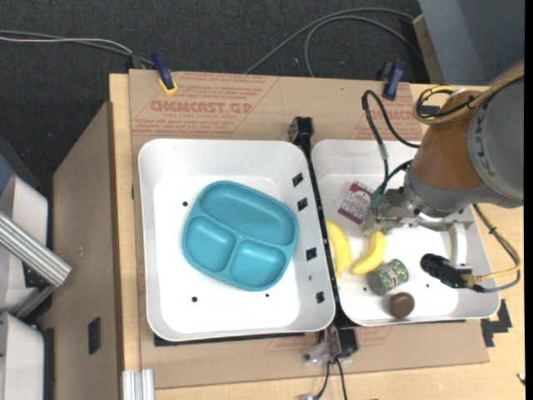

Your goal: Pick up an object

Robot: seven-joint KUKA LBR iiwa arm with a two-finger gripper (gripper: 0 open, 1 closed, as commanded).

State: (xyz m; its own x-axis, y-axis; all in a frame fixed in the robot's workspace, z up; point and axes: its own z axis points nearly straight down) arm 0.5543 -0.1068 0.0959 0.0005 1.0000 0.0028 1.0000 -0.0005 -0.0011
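Observation:
My gripper [390,213] hangs over the right bin [466,307], just above the upper tip of a yellow banana [371,255]. A second banana [337,247] lies to its left along the bin's wall. A purple and white packet [356,201] rests just left of the gripper. Near the front of the bin, a green can [387,275] lies on its side, with a brown ball [400,304] in front of it. The wrist covers the gripper's tips.
The left bin [166,248] holds a blue divided plate [240,234]. A black divider with clips [310,223] runs between the bins. The grey and orange arm [466,152] covers the right bin's back right part.

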